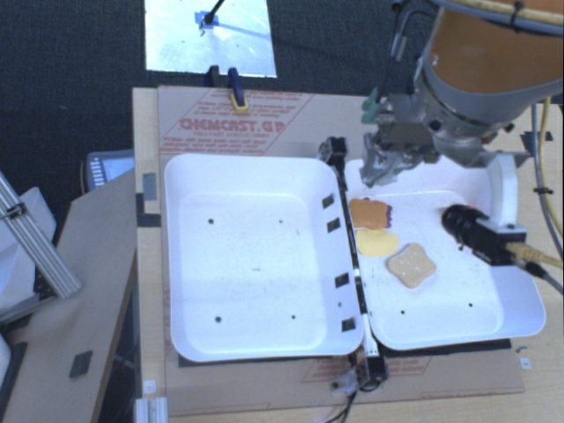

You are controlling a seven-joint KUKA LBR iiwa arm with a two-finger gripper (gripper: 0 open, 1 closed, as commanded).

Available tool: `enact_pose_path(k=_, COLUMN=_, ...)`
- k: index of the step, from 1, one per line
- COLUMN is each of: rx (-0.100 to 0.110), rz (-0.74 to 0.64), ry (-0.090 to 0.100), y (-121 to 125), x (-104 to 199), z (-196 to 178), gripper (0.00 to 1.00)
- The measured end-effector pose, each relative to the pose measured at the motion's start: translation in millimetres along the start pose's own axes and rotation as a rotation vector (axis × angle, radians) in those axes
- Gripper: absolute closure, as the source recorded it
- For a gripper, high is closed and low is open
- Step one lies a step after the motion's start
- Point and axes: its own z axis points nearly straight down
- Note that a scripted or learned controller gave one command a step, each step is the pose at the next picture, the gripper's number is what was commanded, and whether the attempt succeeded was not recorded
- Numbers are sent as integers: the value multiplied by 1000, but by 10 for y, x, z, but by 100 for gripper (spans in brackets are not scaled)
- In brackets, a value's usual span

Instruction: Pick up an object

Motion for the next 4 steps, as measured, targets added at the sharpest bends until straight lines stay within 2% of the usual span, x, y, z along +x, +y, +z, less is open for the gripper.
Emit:
enact_pose_path(k=1, rx=10, rz=-3, ry=-3, y=361, x=444, z=11, gripper=100)
enact_pose_path(k=2, rx=13, rz=-6, ry=-2, y=822, x=1309, z=140, gripper=100)
enact_pose_path(k=3, rx=2, rz=4, ry=0, y=1196, x=1254, z=-665, gripper=100)
enact_pose_path(k=4, rx=10, rz=5, ry=-3, y=1451, x=1254, z=-611, gripper=100)
